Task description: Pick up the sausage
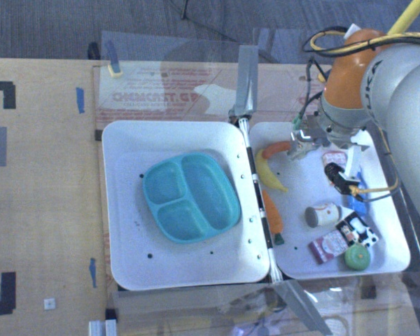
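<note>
We see the gripper (302, 140) low over the right bin's (395, 257) far left corner, right at one end of the sausage (275, 148), an orange-red piece lying beside the banana (269, 173). The wrist hides that end of the sausage, and we cannot tell how far the gripper is open or whether it has hold. The left bin (126, 257) carries a blue divided plate (190, 196).

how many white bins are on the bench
2. One shallow white bin sits on the view's left, holding a blue divided plate; the other shallow white bin sits right beside it on the view's right, holding small items.
</note>
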Motion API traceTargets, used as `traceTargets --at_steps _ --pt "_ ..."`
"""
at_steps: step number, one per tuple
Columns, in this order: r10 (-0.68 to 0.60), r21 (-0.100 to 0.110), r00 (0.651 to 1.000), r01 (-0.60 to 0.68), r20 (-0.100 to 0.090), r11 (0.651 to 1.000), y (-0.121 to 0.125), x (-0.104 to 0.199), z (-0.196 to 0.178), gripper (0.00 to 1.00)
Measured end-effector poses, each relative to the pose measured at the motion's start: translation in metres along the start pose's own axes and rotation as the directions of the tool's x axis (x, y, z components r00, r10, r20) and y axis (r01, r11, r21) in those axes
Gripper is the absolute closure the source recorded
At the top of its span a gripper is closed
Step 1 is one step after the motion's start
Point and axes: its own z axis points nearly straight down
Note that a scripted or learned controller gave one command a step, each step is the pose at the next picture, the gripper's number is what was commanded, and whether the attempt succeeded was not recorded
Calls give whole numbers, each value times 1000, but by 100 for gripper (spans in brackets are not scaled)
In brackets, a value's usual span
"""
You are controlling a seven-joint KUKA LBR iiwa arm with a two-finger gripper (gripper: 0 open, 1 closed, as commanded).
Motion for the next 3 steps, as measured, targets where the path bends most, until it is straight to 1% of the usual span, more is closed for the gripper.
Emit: traceTargets --at_steps 1,2,3 --pt "-183 -8 983 183 -2 983 2 34 -163 100" --pt "-184 -8 983 184 -2 983 2 35 -162 0" --pt "-256 -7 967 256 -3 967 -10 11 -19 0"
